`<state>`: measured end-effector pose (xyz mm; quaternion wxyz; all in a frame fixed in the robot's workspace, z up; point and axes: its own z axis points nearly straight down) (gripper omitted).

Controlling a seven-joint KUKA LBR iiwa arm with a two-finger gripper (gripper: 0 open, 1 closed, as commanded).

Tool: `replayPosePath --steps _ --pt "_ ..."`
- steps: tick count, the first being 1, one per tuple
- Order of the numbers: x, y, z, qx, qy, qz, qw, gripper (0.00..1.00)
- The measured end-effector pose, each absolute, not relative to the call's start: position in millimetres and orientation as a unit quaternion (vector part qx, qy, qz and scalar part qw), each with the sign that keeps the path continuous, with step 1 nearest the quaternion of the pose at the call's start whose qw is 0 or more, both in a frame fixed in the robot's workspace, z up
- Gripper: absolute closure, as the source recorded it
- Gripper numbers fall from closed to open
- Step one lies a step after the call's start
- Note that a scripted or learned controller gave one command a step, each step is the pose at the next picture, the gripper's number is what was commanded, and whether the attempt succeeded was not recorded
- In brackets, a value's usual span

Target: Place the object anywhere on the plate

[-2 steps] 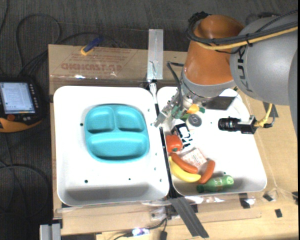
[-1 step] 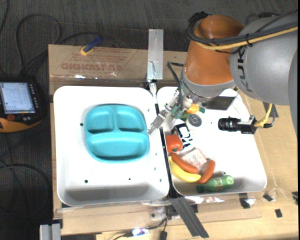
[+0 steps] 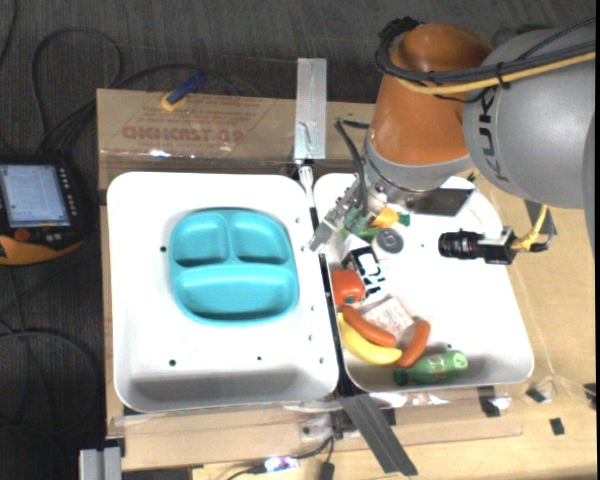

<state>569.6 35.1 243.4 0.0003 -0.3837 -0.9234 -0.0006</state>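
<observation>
Reaching in from the right, the grey KUKA arm (image 3: 540,88), with a glossy orange band (image 3: 430,78) above its wrist, hangs its gripper (image 3: 352,218) over the far left corner of the right bin (image 3: 480,308). From this angle it cannot be told whether the gripper is released or clenched, nor whether it touches anything. A small green-and-yellow piece (image 3: 372,219) sits just beside it, and a flat grey disc (image 3: 390,240) lies near that.

The toys, all smooth plastic by their shine, crowd the near left part of the same shallow white bin: a rounded red-orange piece (image 3: 346,286), a curved yellow banana (image 3: 360,346), an orange sausage-shaped piece (image 3: 414,340), a knobbly green piece (image 3: 435,365), a pale printed packet (image 3: 388,315) and a black item with white lettering (image 3: 365,268).

The turquoise plate (image 3: 235,268), rounded at the corners and moulded into three compartments, rests in the middle of the left bin (image 3: 140,348), well apart from the gripper.

A sheet of brown cardboard (image 3: 200,128) lies beyond the bins, and a teach pendant (image 3: 25,203) with a lit screen sits on the dark carpet at the far left.
</observation>
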Motion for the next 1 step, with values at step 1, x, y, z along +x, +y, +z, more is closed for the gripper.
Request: replayPosePath --steps 1 --pt "517.1 11.7 226.0 -0.556 -0.831 0.0015 0.001 1.0"
